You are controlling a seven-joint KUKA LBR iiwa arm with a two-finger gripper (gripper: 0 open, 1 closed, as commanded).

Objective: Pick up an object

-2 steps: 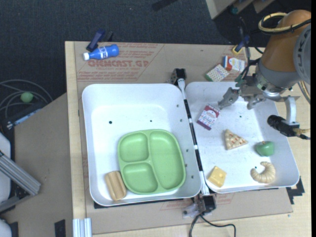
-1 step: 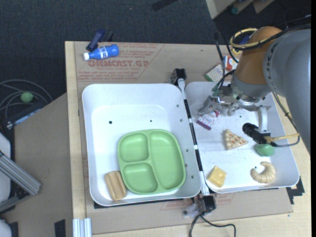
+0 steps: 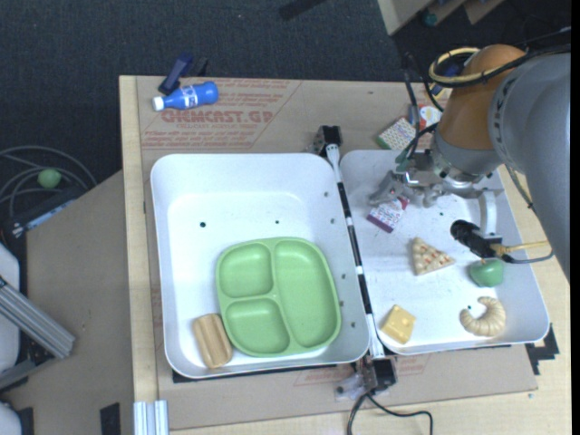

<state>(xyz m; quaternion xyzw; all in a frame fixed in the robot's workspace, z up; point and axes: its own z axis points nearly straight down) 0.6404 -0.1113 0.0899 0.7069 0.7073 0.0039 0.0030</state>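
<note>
Two shallow white bins sit side by side on a cardboard-topped bench (image 3: pixel 134 243). Red print at the bench's 12 o'clock edge seems to read "GEMCAST", its last letters unclear, and the smaller red lines around it are too fine to read. One blue bottle with a white end (image 3: pixel 186 95) lies just above that print, and one small patterned card (image 3: pixel 397 135) lies at 12 o'clock of the right bin, outside its rim. The left bin (image 3: pixel 236 198) holds two things: one green plate (image 3: pixel 276 295) with three compartments, toward 6 o'clock, and one tan ridged slab (image 3: pixel 211 340) just beside the plate at its 8 o'clock. The right bin (image 3: pixel 444 293) holds five loose things: one pink-and-white packet (image 3: pixel 388 214) at 10 o'clock, one tan wedge (image 3: pixel 430 256) near the middle, one green lump (image 3: pixel 488 272) at 3 o'clock, one curled pale pastry (image 3: pixel 483 317) at 5 o'clock and one yellow block (image 3: pixel 397 324) at 7 o'clock. The gripper (image 3: pixel 405 188) hangs low over the right bin's 11 o'clock corner, with the packet just at its 7 o'clock; whether it is spread or pressed together cannot be told, nor whether it touches the packet.
</note>
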